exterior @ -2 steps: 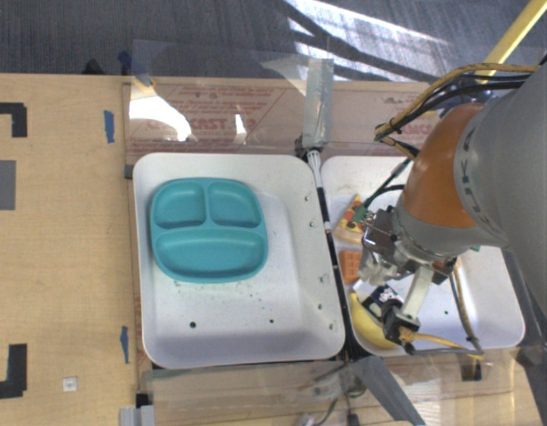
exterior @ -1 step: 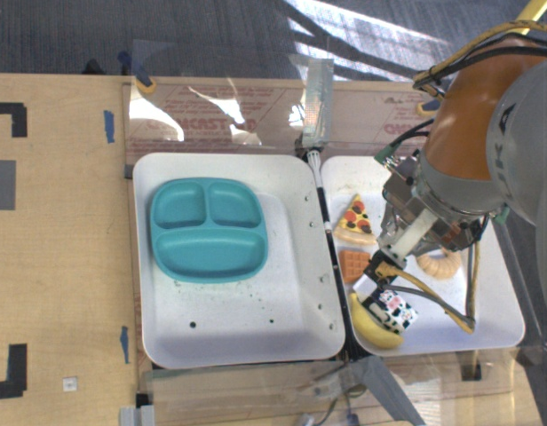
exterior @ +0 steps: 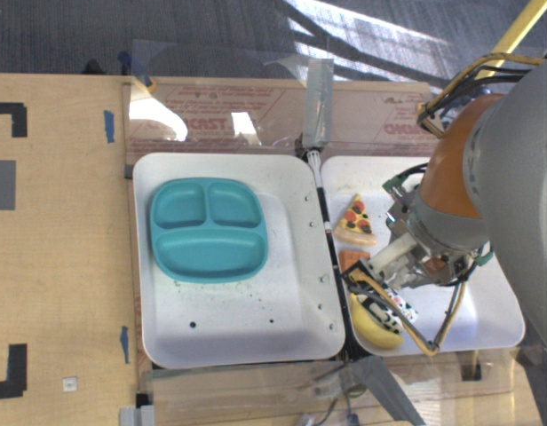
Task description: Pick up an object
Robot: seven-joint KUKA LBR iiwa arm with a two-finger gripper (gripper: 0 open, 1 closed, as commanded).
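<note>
Tabletop (exterior: 51,238) carries two white bins. The arm (exterior: 487,176) comes in from the view's right and is bent down over the right bin (exterior: 491,318), w/ the gripper (exterior: 380,282) low near that bin's front corner, next to the wall btwn the bins.

Progress: pick not done as far as visible. No obj is seen lifted or clamped. Jaws' state: can't tell, wrist hardware hides them. Likely target, judging by position, is the yellow banana (exterior: 376,331). It lies on the right bin's floor at that front corner, right under or beside the gripper; contact can't be confirmed. Left to do: close on it and lift clear.

Around: the left bin (exterior: 247,322) holds a teal divided plate (exterior: 208,229), well apart from the action. In the right bin, a pizza slice (exterior: 355,220) lies near the dividing wall, and a small orange-red piece (exterior: 352,260) sits btwn it and the banana. That piece and the wall crowd the grasp spot and could get nudged or block a clean close.
</note>
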